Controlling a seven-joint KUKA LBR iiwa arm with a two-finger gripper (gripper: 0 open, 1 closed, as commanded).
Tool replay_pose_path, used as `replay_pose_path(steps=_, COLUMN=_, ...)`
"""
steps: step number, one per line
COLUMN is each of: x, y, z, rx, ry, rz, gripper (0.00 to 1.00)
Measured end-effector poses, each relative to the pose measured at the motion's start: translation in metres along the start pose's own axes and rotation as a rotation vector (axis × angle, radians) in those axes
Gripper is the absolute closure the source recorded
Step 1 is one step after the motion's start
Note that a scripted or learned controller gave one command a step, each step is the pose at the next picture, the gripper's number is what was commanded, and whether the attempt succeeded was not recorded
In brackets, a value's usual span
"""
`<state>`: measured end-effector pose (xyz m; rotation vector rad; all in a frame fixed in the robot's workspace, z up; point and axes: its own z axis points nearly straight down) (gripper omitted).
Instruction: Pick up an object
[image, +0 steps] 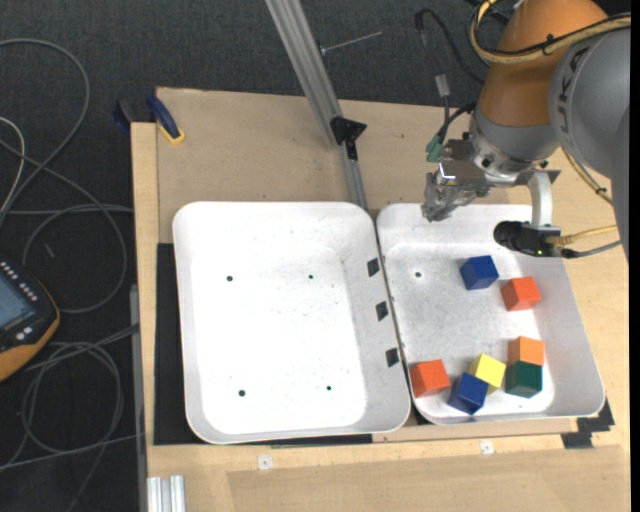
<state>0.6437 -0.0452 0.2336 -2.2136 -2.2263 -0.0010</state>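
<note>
blue block (467, 393) sits nearest, at the right bin's (440, 240) front edge, touching a yellow block (490, 369), orange (430, 376) just left. another blue block (479, 272) lies mid-bin. gripper (437, 208) hangs over the bin's far left corner, fingers pressed together, pinching nothing.
</note>
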Motion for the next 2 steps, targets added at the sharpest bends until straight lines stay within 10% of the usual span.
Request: replay_pose_path(steps=2, x=0.112, y=-0.006, z=-0.010, rx=-0.002, ry=0.001, rz=-0.001, gripper=1.00)
